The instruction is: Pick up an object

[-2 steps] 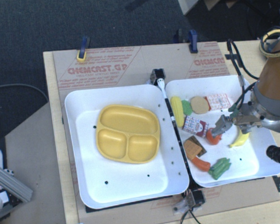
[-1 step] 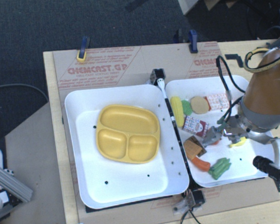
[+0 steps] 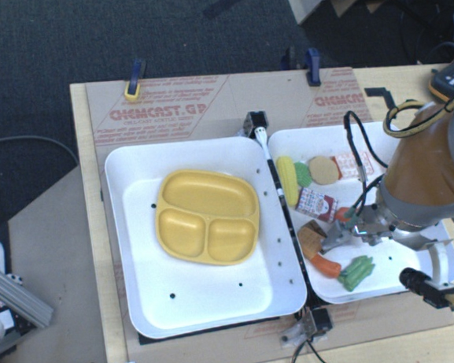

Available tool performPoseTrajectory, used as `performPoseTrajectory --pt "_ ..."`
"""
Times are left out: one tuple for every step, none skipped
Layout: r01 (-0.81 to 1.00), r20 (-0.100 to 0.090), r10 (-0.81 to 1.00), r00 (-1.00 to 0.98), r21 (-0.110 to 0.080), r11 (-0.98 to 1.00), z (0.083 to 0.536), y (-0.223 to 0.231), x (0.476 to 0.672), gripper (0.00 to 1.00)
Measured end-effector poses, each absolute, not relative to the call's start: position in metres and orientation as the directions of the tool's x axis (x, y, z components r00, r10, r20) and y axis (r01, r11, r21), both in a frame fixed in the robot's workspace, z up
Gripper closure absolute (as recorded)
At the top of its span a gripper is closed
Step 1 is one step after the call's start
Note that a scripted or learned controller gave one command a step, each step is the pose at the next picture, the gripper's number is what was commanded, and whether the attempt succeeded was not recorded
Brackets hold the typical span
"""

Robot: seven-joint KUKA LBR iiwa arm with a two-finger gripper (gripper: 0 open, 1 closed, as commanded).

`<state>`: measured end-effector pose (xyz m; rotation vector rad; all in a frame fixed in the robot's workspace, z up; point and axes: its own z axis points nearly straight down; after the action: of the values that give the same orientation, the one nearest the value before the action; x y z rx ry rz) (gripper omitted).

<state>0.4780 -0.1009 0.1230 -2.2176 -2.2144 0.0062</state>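
Camera view showed toys heaped in the right bin (image 3: 425,282): corn (image 3: 288,178), packet (image 3: 314,202), carrot (image 3: 325,265), beans (image 3: 356,271). The gripper (image 3: 349,228) hung among them, grip unreadable. Probably mid-reach; next comes closing on one and lifting.

Single fixed camera overhead, slanted down on both bins (image 3: 128,225).

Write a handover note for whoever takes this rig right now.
Tool: low in the right bin, among the toy food; finger state not readable.
Left bin: yellow divided plate.
Right bin: corn cob, round cookie, red-and-white packet, brown block, carrot, green pea pod.
Done: arm is down over the pile.
Left: nothing visibly gripped; confirm a grasp, then lift.
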Motion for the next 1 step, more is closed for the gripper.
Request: performPoseTrajectory --pt "1.0 0.002 1.0 0.002 -0.004 -0.002 0.0827 -0.1004 0.4774 0.0"
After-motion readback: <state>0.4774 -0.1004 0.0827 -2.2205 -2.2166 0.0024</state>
